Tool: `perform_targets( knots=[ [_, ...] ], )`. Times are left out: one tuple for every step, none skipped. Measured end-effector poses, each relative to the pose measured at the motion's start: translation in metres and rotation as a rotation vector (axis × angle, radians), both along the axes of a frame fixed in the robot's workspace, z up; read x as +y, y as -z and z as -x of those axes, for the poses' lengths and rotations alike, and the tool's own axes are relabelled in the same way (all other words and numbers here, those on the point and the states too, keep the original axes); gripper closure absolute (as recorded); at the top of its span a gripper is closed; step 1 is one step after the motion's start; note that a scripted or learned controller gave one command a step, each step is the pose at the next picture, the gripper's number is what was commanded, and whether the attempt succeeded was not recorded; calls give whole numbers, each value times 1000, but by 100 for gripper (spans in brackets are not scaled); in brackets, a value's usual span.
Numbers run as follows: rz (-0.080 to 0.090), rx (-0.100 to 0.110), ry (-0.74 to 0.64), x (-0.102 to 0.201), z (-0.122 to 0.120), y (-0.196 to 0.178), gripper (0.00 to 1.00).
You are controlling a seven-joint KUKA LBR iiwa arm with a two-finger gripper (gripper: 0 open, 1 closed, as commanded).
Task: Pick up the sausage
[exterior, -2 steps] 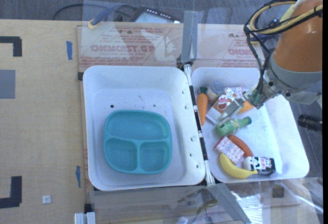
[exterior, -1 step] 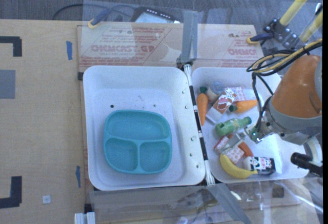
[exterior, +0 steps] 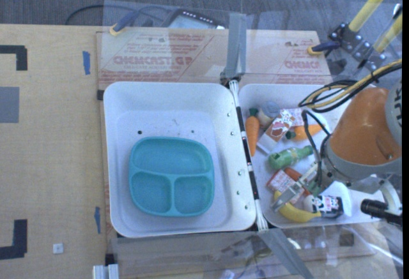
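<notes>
My gripper (exterior: 293, 193) is low in the right bin (exterior: 268, 96), near its front. It hangs over a cluster of toy food. A small reddish-brown piece that looks like the sausage (exterior: 293, 173) lies just behind the gripper tip, beside a red packet (exterior: 278, 180). A yellow banana (exterior: 298, 212) lies right in front of the tip. The arm's orange band (exterior: 367, 134) covers the bin's right part.
The right bin also holds a carrot (exterior: 252, 133), a green bottle (exterior: 291, 157), a white and red packet (exterior: 285, 124) and a black and white item (exterior: 330, 205). The left bin (exterior: 128, 105) holds a teal divided plate (exterior: 171, 175).
</notes>
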State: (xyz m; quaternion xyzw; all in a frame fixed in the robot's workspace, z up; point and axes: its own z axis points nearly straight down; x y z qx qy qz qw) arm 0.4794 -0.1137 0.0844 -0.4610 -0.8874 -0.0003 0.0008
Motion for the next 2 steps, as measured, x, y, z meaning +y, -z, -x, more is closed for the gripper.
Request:
perform_targets(
  knots=[
    [0,-4,2,0,-1,-10,100],
    [2,-3,249,49,-72,-184,100]
  ],
)
